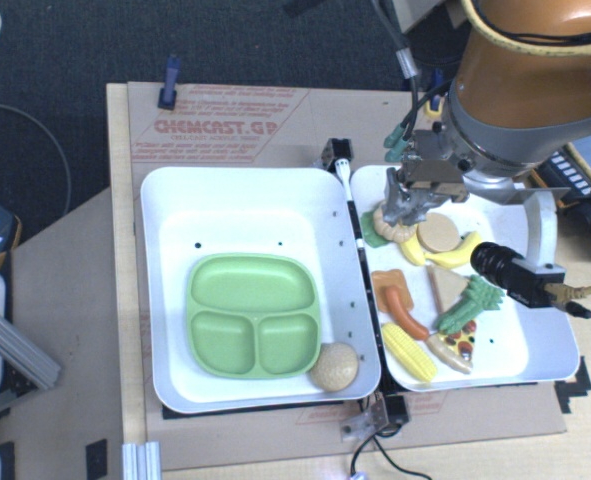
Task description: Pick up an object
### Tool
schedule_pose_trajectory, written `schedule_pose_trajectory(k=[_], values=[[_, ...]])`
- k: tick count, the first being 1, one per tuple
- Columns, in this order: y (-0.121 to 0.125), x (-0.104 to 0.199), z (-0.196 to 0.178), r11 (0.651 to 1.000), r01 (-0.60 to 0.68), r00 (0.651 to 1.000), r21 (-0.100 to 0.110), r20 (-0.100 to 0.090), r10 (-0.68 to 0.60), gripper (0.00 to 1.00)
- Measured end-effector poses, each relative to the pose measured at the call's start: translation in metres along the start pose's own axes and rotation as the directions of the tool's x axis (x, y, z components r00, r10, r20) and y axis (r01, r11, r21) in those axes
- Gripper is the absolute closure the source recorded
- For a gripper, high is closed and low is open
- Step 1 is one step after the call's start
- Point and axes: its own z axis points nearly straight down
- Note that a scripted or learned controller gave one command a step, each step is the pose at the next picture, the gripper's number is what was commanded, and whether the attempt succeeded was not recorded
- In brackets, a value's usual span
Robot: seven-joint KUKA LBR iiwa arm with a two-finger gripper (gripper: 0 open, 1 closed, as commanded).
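Gripper [403, 211] of the grey arm is low over the back left corner of the right white bin [550, 363], and its metal fingers come down onto the pile of toy food there. From this slanted view I cannot tell how far they are apart, or whether anything is between them.

Directly under the gripper lies a pale green and tan rounded toy piece [384, 229], touching the bin's left wall. Just beside it to the right is a round tan disc like a biscuit [438, 235], and it rests on a yellow plastic banana [441, 255]. Toward the front of this bin are an orange-red toy sausage [400, 305], a yellow corn cob [409, 352], a green broccoli-like piece [468, 308] and a slice of toy pizza [454, 347], all close together. A black cylindrical part [506, 267] on the arm's side hangs over the bin's right half.

The left white bin [165, 228] holds a light green plastic tray with three compartments [254, 314]. A beige round ball [336, 365] touches the tray's front right corner.
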Motion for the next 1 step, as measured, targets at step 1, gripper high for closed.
schedule_pose_trajectory(k=[1], values=[[0.0006,0.0003,-0.0102,1.0,0.001,1.0,-0.002,0.001,-0.001,1.0]])
